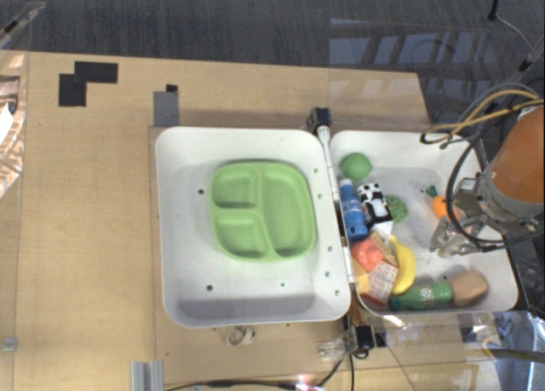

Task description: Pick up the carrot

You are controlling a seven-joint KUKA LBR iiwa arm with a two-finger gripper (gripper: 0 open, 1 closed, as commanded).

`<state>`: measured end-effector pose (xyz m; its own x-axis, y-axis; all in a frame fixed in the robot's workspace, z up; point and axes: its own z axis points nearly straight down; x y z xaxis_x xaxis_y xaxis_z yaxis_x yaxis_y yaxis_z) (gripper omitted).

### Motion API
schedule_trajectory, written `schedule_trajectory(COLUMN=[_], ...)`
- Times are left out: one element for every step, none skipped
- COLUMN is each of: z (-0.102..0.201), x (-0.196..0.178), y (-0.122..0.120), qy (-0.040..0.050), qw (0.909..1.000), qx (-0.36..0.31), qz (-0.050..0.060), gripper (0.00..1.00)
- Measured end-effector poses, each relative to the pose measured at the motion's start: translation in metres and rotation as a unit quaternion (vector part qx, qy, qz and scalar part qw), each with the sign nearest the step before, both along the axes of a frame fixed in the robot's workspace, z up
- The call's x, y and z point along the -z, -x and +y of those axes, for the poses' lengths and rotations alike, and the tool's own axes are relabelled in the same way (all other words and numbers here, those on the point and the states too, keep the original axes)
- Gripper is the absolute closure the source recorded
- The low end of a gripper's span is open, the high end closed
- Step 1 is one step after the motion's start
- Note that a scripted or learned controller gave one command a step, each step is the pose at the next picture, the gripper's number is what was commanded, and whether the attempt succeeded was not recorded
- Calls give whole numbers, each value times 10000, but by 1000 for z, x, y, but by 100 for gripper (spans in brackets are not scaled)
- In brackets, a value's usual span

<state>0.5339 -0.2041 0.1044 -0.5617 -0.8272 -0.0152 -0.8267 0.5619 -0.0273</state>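
Orange carrot (pixel 438 205) sits in right bin (pixel 502 296), w/ green end abt 10 o'clock. Tool (pixel 451 240) just beside it, carrot lying abt 11 o'clock from tool. Tool state: can't tell. Not gripped as seen.

Small orange plastic carrot (pixel 438 205) with a green leafy tip at its left end, lying on the floor of the right white bin, near the far right side, partly hidden by the arm
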Motion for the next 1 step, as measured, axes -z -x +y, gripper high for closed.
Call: schedule_trajectory(z=[0], x=[1], y=[0], qy=[-2], qw=[10000], qx=[-1], qz=[7], gripper=[0])
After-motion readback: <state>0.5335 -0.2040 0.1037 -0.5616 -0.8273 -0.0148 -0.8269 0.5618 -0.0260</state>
